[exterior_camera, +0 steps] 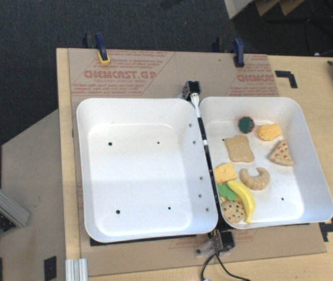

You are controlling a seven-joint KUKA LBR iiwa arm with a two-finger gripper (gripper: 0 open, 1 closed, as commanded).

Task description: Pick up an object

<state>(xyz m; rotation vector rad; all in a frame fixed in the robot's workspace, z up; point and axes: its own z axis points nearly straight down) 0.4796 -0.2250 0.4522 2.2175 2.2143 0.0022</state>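
Observation:
The right bin [307,174] holds several toy foods. A dark green round piece [246,123] lies near its back, with an orange piece [269,132] beside it. A tan cracker [238,148] sits in the middle and a pizza slice [281,154] to its right. Lower down are a yellow cheese block [224,172], a tan croissant [255,178], a yellow banana [243,196] with a green piece [224,191] against it, and a chocolate-chip cookie [233,211] at the front left corner.
The left bin [96,174] is bare white with small dark dots. Both bins rest on a brown board [155,69] held by two blue clamps [101,45] at the back. Cables trail off the front edge [219,250].

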